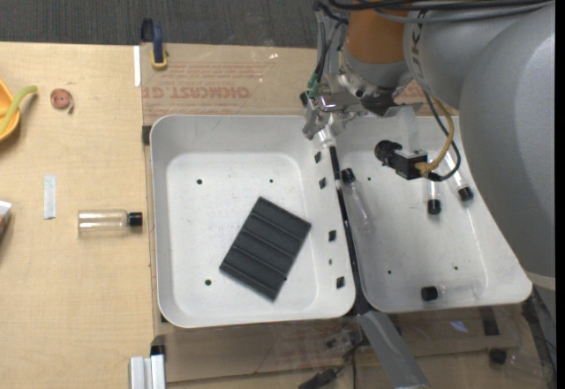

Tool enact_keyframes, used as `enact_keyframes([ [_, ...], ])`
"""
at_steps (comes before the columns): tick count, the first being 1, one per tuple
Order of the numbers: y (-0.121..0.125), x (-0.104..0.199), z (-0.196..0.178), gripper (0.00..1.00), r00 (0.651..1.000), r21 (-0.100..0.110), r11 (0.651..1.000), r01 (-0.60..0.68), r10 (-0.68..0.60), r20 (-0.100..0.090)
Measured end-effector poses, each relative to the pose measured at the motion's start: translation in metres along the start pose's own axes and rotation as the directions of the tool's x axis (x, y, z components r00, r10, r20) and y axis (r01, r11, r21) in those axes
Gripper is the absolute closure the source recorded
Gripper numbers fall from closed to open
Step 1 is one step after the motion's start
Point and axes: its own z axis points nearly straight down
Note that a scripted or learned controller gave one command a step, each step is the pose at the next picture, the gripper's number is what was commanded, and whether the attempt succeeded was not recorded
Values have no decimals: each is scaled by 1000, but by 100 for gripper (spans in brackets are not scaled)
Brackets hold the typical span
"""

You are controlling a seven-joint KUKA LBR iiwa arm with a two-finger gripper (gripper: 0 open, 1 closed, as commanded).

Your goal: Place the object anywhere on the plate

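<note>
Gripper hangs at the upper middle of the frame, over the wall between the left bin and the right bin. I cannot tell if it is open or closed, and nothing is seen in its hold. The block, black and ribbed, lies flat and turned at a slant in the lower middle of the left bin; I judge it is the task's thing. A plate I cannot make out. To grasp well, the gripper should come down over the block's middle, turned to match its slant, and close across the narrow side.
</note>
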Motion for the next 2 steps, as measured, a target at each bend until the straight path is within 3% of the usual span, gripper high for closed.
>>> enact_keyframes([
  [1,4,-19,-229,100,998,0,998,59,-59,0],
  [2,-73,59,-131,100,1000,3,1000,-1,1,0],
])
